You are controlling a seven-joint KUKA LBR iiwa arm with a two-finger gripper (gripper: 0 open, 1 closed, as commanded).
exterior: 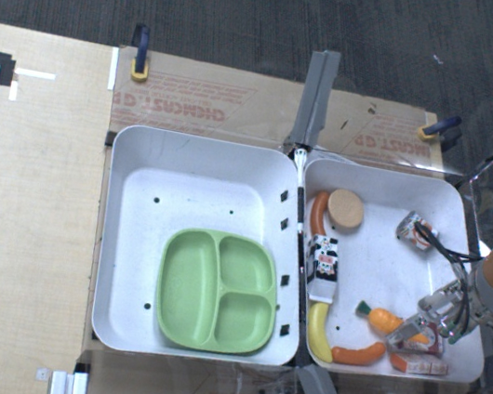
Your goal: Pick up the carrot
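Overhead slanted look at a wooden table bearing two shallow white bins side by side. In the left bin, a green divided plate with three compartments, lying flat toward the near side. In the right bin, several small items: a hot dog along the left wall, touching a round tan cookie at the far left; below these, a small black-and-white box against the left wall; a yellow banana at the near left corner. The carrot, orange with a green top, lying near the middle of the near half, just above a long orange-red sausage. A red-and-white packet at the near right. A crumpled silvery wrapper at the far right. Gripper low in the right bin, just right of the carrot, close enough that touching or apart cannot be told. Whether the fingers are open or closed cannot be told.
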